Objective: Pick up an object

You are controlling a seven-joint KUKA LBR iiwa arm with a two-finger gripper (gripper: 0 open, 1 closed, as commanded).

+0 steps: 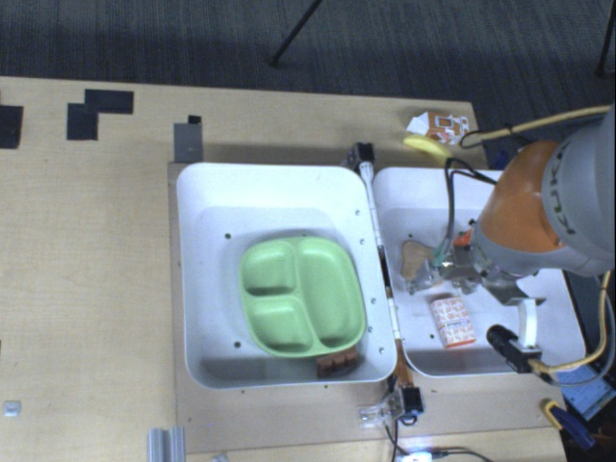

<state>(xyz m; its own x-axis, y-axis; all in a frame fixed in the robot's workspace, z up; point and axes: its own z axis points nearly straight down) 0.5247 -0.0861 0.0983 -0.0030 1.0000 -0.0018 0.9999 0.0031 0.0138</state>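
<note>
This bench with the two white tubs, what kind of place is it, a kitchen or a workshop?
Most likely a robotics lab. A robot arm reaches over two white bins, cables trail across the bench, and the bins hold test items such as a green divided plate.

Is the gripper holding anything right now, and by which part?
Cannot be told: the gripper hangs low in the right bin beside a small patterned packet.

Green tray in left bin — perhaps a brown object beneath.
</note>
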